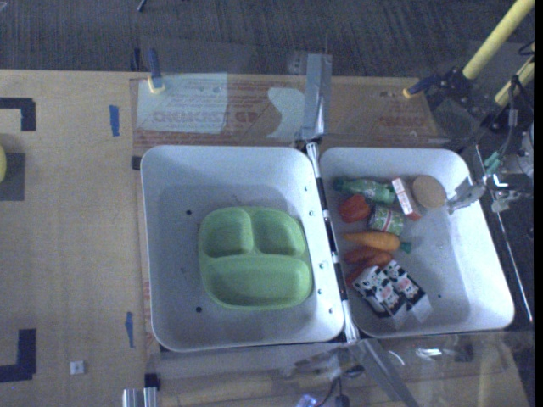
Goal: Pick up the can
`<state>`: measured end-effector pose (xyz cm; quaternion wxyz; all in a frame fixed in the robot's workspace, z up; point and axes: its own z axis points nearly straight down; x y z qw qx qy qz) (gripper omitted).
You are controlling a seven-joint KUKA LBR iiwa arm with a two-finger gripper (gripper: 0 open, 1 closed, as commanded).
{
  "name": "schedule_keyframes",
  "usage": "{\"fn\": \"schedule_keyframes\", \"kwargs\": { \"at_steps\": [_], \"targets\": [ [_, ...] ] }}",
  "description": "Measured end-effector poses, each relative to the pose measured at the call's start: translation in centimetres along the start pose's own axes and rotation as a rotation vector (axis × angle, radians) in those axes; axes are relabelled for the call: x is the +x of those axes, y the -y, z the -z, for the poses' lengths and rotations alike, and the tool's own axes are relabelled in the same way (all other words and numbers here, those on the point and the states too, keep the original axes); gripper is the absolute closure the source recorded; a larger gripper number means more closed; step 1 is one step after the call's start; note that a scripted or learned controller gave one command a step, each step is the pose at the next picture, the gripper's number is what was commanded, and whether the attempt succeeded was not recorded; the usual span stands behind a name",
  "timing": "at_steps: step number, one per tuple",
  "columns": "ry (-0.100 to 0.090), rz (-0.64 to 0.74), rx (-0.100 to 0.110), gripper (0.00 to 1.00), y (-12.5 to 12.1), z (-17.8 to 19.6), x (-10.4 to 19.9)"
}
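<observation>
The can (387,220) is small and green with a red and white label. It lies on its side in the left half of the right bin (475,287), between a green bottle (366,188) above it and a carrot (374,241) below it. My gripper (467,195) hangs at the bin's upper right rim, well to the right of the can and apart from it. Nothing shows in the gripper's grasp. The arm behind it runs off the right edge of the view.
Around the can lie a red pepper (355,208), a white and red packet (402,196), a tan round piece (429,192), a red item (365,257) and a black-and-white carton (389,291). The left bin (170,185) holds a green divided plate (253,257).
</observation>
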<state>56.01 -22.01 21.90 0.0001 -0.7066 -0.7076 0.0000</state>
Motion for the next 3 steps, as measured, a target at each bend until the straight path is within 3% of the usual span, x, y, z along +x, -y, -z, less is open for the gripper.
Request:
{"fn": "schedule_keyframes", "kwargs": {
  "at_steps": [1, 2, 3],
  "targets": [
    [-0.011, -0.072, 0.007, 0.0, 6.3, -11.3, 0.6],
    [-0.005, -0.074, 0.0, 1.0, 6.1, -10.2, 0.4],
    [0.002, -0.095, -0.001, 1.0, 8.0, 0.7, 0.9]
  ]
}}
